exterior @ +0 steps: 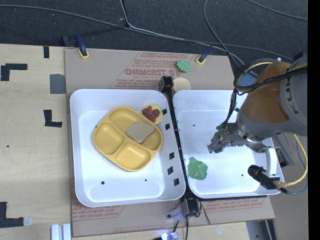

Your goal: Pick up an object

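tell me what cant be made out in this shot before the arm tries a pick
- Gripper, camera view: small and dark, so its finger state and whether it holds anything are unclear.
- Right bin: its right side is hidden under the arm.
- Small red and dark item at the yellow tray edge in the left bin: too small to identify.
- Green object: blurred, shape only.

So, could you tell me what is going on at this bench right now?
The arm reaches into the right bin, with its gripper low over the bin floor. A green object lies just below and left of the gripper, apart from it, so nothing is picked up yet. The left bin holds a yellow tray with a tan piece in one compartment, and a small red item sits by the tray's upper right edge.
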Robot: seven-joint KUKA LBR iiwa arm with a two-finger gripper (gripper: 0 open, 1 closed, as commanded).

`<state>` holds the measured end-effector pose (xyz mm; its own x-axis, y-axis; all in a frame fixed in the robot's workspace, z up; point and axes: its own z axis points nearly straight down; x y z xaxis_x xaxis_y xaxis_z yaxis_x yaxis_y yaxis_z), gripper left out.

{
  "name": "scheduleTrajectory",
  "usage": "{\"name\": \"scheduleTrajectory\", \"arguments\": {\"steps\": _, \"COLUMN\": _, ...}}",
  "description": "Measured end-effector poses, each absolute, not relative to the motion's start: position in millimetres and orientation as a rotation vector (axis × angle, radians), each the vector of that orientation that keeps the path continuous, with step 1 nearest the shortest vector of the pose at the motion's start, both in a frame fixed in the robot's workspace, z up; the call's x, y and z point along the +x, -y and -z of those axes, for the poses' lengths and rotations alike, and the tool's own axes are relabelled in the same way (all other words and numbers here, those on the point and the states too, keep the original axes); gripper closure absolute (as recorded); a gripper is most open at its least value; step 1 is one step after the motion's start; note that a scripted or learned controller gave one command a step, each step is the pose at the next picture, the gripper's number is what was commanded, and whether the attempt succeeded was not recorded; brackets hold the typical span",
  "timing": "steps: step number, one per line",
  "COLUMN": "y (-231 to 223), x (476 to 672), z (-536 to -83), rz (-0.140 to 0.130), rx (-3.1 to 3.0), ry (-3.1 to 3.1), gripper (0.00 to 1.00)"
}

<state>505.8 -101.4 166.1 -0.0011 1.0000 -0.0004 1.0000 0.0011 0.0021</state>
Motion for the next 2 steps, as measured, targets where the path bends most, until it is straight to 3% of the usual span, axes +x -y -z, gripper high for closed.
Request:
{"name": "scheduleTrajectory", "arguments": {"steps": 1, "y": 92, "x": 508.3, "z": -214, "rz": -0.004, "rx": 2.216, "ry": -2.222, "gripper": 1.00}}
{"name": "scheduleTrajectory", "arguments": {"steps": 2, "y": 92, "x": 508.9, "z": -229, "rz": -0.001, "rx": 2.219, "ry": -2.222, "gripper": 1.00}}
